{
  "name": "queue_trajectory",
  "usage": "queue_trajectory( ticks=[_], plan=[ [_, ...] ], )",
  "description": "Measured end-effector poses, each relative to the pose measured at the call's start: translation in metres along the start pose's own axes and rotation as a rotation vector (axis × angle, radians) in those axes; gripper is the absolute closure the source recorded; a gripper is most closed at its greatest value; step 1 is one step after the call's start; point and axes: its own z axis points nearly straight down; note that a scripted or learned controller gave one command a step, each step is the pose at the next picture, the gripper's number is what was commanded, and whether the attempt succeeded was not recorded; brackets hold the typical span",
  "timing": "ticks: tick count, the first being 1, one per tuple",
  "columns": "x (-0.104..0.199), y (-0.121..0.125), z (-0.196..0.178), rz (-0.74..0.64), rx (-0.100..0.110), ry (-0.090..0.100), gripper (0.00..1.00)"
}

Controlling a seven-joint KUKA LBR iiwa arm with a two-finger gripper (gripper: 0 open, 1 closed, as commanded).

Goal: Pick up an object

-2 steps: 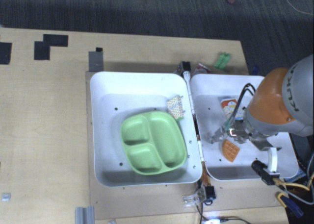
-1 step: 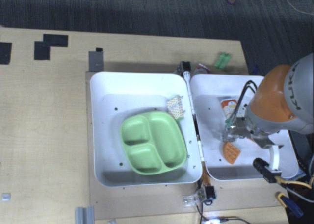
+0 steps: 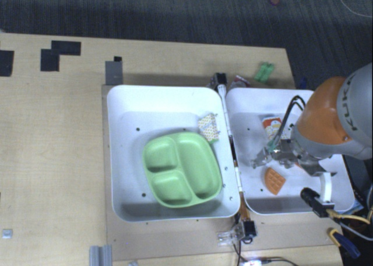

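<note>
Over rt bin [image 3: 344, 196], gripper [image 3: 269, 153] (jaws' state unclear) near orange waffle [image 3: 274, 181]; green plate [image 3: 182, 169] lt bin [image 3: 125, 142].

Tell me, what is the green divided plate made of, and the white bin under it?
The green divided plate looks like matte plastic: one even colour, soft rounded walls between its three sections, no shine. The left white bin also looks like smooth moulded plastic, with rounded corners and a faint sheen, though painted metal can't be ruled out.
</note>
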Motion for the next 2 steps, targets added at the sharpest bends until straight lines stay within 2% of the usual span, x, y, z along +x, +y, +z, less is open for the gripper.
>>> queue_trajectory(
  ticks=[1, 2],
  plan=[
    [-0.001, 0.055, 0.013, -0.003, 0.007, 0.001, 0.0],
    [0.0, 0.057, 0.001, -0.006, 0.002, 0.0, 1.0]
  ],
)
